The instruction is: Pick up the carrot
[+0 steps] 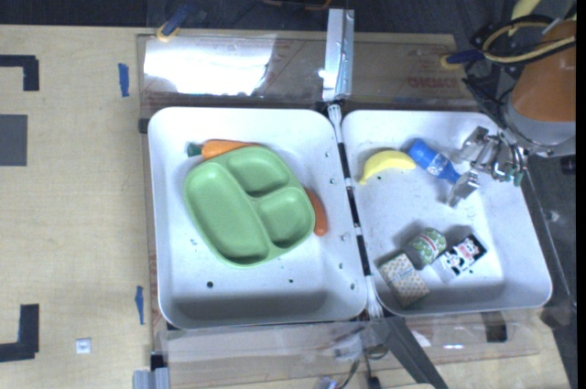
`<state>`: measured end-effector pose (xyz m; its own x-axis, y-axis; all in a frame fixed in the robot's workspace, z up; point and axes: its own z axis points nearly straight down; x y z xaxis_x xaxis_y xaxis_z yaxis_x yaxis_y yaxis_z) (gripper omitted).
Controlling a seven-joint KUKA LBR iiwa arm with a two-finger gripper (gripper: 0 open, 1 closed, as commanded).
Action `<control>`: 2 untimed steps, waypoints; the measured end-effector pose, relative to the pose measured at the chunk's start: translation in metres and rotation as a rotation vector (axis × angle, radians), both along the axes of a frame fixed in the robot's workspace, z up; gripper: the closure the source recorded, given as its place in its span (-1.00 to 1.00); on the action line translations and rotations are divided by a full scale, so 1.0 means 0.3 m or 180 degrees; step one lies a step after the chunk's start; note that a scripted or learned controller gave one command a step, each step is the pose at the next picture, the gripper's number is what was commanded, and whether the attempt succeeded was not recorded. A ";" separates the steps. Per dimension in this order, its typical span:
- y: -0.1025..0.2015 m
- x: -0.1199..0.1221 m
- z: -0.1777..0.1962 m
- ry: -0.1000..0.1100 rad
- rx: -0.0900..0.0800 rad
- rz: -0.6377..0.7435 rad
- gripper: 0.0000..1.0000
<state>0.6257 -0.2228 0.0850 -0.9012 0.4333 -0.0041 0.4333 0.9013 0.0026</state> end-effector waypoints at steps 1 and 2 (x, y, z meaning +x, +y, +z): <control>0.002 -0.034 0.001 0.0007 0.0001 0.0744 -1.00; 0.003 0.031 -0.001 -0.0005 -0.0005 0.1807 -1.00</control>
